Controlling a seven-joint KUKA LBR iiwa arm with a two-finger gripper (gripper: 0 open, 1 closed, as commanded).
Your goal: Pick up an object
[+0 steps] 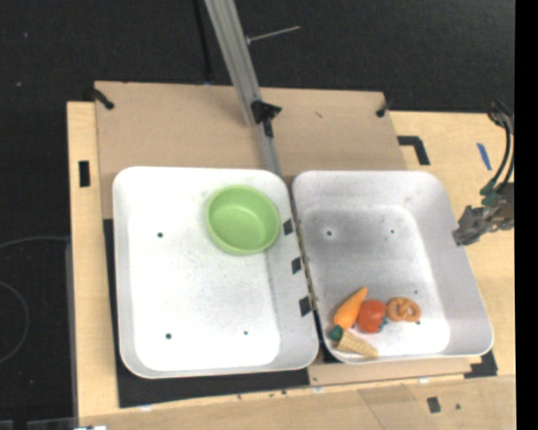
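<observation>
A green bowl point(243, 220) stands in the left bin point(152, 330), near its upper right corner. Clustered in the near corner of the right bin point(430, 195) are an orange carrot point(350, 307), a red tomato-like piece point(371, 316), a small brown pretzel-like piece point(403, 309) and a tan cone point(356, 345). My gripper point(475, 225) shows as a small grey shape at the view's right, just outside the right bin's right rim and well away from the objects. Nothing is visible in it.
A slanted metal pole point(238, 61) runs from the top of the view down to the gap between the bins. Both bins rest on a brown board point(323, 133) atop the wooden bench. Cables point(502, 150) hang at the right edge.
</observation>
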